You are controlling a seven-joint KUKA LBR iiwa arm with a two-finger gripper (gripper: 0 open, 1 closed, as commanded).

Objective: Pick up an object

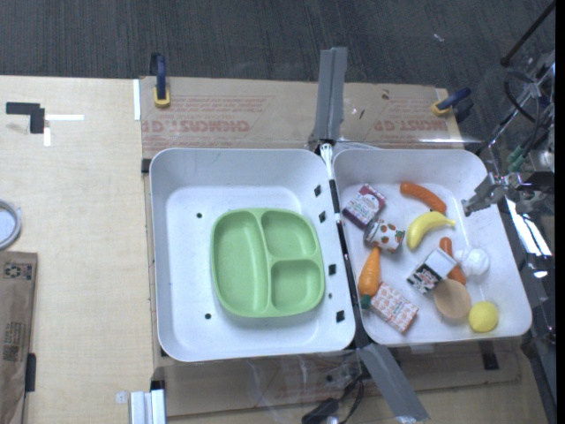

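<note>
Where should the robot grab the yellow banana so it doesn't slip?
Probably across the middle of the banana, coming straight down from above. It lies flat in the right bin, curved, and its middle is the evenest part, with the ends tapering. The fingers should close across its narrow width, not along its length. An orange carrot lies just above it and a small spotted toy sits beside its left end, so the middle has the most room.

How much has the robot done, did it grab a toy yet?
Nothing looks picked up yet. The banana, lemon, carrot and the other toys all lie in the right bin. The gripper sits near that bin's far right edge with no toy between its fingers. Grabbing one and lifting it is left.
</note>
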